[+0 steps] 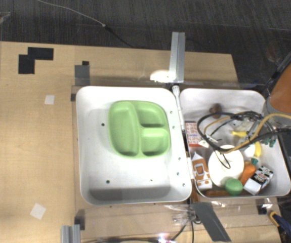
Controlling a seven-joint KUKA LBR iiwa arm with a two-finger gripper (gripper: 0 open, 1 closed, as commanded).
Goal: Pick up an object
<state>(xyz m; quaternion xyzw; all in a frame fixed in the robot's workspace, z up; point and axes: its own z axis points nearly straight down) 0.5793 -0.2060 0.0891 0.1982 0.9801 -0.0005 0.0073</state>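
Note:
The right bin [221, 94] holds a jumble of small objects. A white round disc [226, 167] lies near its front, with a green ball [233, 186] touching its front edge. An orange carrot-like piece [247, 173] and a black-and-white block [260, 178] lie to the right of the disc. A yellow piece [257, 149] sits just behind them. My gripper [238, 132] hangs over the middle of this bin under loops of black and yellow cable [213, 123]. Nothing can be seen held in it.
The left bin [92, 181] carries a green divided tray [137, 128]. Small printed cartons [192, 133] [200, 170] lie along the right bin's left wall, and a brown lump [216, 108] sits at its back. The arm's orange band [289, 87] is at the right edge.

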